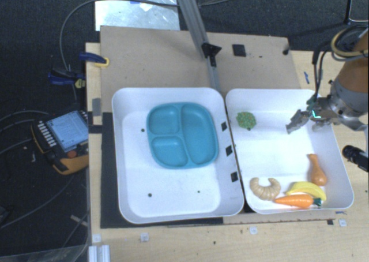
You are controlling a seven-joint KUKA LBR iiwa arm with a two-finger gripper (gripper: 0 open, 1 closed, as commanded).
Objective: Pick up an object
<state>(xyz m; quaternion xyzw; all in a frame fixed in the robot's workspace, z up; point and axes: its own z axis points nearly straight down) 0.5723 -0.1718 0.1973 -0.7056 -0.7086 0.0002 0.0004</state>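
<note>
The gripper [297, 122] hangs over the upper right part of the right bin [271, 96], reaching in from the right edge of the view. Nothing shows between its fingers, and it touches none of the toy foods. Whether the fingers are spread or pressed together I cannot tell; they read as one dark, blurred shape against the white floor of the bin.

All the things that could be picked lie in that same bin, which suits a picking trial: candidates gathered on one side, the other side left as a place to put them. To the gripper's left, fairly near and at about its height in the view, sits a small green broccoli floret [246, 120], alone and well apart from everything else. Below the gripper, near the bin's right wall, stands an orange-brown pear-shaped piece [316, 169], possibly a gourd or a drumstick. Further below, crowded into the bin's lower right corner, are a tan croissant [265, 188], a carrot [295, 200] and a banana [308, 189]; the carrot and banana lie touching, the croissant just beside them.

Far to the gripper's left, in the left bin [132, 197], rests a blue divided plate [183, 135] with nothing in its compartments.

In my judgement the lone broccoli is the easiest target, since the cornered pile leaves little room for fingers beside the bin wall. The worktop [155, 59] beyond the bins is bare brown board.
</note>
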